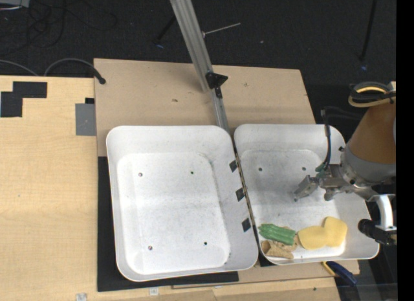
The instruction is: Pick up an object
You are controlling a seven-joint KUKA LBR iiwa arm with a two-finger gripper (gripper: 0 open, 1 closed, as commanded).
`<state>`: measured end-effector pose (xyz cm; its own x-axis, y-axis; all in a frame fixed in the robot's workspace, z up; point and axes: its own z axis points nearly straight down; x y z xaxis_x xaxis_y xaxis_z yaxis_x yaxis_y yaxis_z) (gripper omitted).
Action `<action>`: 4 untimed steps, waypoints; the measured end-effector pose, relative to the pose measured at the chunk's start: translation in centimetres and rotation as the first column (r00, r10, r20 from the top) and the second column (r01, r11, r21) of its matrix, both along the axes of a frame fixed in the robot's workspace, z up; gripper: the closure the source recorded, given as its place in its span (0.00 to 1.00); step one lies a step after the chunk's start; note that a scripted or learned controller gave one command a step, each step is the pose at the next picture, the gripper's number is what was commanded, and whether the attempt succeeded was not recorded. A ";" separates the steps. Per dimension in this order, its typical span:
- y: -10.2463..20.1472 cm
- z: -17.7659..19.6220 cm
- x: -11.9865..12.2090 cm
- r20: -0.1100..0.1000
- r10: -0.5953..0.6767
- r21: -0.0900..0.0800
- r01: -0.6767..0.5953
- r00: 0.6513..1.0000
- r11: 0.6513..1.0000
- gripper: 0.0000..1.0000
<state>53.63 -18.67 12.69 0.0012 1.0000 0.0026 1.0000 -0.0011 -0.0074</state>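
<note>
In the right bin (278,144), along its front wall, lie a green pod-shaped object (278,233), a small tan piece (279,248) just in front of it, and a pale yellow lumpy object (323,234) to the right. My gripper (315,188) hangs over the right half of that bin, behind the yellow object and apart from it. Its fingers are spread open, with only bare bin floor between them. The arm's grey and orange body comes in from the right edge.
The left bin (129,144) sits beside the right one, joined by black clips (239,193) along the shared wall. A slanted metal rail (194,47) rises behind the bins. Wooden bench surface lies to the left and behind.
</note>
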 end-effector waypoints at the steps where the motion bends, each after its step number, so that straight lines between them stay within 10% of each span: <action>1: -0.2 1.2 0.0 0.003 -0.004 -0.001 0.004 1.000 1.000 1.00; 4: -0.3 14.0 0.2 0.010 0.002 -0.003 -0.002 1.000 1.000 1.00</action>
